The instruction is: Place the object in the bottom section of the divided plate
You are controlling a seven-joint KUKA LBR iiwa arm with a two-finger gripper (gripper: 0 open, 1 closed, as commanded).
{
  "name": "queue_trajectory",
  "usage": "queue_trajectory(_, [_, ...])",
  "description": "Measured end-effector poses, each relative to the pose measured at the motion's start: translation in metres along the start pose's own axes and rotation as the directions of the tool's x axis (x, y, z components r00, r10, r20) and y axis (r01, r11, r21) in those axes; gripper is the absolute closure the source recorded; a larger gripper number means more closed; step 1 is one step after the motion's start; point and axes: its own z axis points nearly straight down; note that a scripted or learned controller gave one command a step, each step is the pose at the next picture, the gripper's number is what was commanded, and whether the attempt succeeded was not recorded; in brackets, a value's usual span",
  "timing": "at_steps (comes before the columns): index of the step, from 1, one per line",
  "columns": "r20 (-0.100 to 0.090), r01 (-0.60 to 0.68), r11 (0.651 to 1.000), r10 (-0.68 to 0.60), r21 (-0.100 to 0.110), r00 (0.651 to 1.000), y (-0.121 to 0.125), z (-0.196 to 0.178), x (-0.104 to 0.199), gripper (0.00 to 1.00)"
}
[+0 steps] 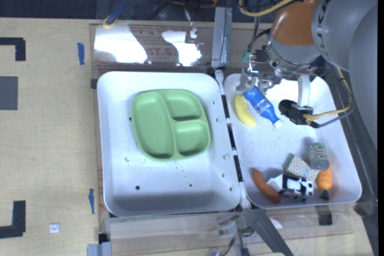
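Arm (336, 27) hung over the far-right corner of the right bin (270, 153). Left bin (114, 189) carried the green divided plate (171, 123), about central. It had one big section plus two small ones, nothing in any. Which counts as "bottom"? My guess was the small section (193, 136) nearest that bin's near edge.

Gripper (252, 78) sat at the right bin's far-left corner, directly above a blue-and-white packet (264, 106), which was likely the target. Packet lay slanted, far end under the gripper, touching or just beside a banana (244, 111) by the bin's left wall. Open or clamped: couldn't tell, wrist hardware blocked it. Same for whether the packet's far end was actually gripped.

Handling guess: light, soft, slick pouch — may flex or slip. Best taken across its narrow width near mid-body, clear of the banana.

Along the right bin's near edge: sausage (265, 186), patterned blocks (298, 174), carrot (324, 180). Grey-green lump (318, 156) behind them was too blurred to identify.
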Motion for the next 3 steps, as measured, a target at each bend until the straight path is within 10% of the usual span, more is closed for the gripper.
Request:
queue_trajectory(2, [0.001, -0.116, 0.993, 0.116, 0.007, 0.993, -0.097, -0.023, 0.135, 1.00])
queue_trajectory(3, [0.001, -0.116, 0.993, 0.116, 0.007, 0.993, -0.097, -0.023, 0.134, 0.00])
